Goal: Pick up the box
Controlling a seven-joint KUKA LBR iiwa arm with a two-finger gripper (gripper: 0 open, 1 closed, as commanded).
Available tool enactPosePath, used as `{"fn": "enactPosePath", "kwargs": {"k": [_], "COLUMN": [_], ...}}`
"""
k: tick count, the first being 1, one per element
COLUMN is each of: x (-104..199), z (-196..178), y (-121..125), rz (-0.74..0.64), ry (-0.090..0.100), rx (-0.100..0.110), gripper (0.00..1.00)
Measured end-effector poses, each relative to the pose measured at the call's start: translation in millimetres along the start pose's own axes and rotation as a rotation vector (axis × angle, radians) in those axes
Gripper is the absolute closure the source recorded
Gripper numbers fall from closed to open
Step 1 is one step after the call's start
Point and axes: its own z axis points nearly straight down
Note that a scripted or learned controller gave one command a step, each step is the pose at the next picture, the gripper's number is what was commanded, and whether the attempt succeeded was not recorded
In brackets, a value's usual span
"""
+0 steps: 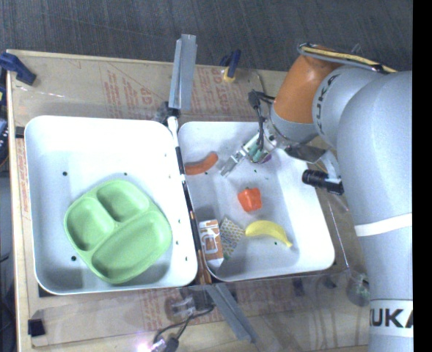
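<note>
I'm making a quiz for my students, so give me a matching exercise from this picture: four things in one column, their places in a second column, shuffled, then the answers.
Things:
1. green divided plate
2. box
3. banana
4. sausage

Places:
A. right bin, far end near the divider
B. left bin
C. right bin, near left corner against the divider
D. right bin, near edge, right of the box

Pairs: 1-B, 2-C, 3-D, 4-A

The white letters "UKA", cut off at the frame's edge, stand on the grey arm (388, 317) at lower right; the box (210, 240) bears print too small to read
</note>
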Motion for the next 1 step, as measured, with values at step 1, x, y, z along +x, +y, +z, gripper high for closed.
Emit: {"fn": "enactPosePath", "kwargs": {"k": [1], "x": [-13.0], "z": [-37.2], "y": [3.6], "rz": [0.150], "ry": [-0.002], "rx": [-0.002], "gripper": [0.00]}}
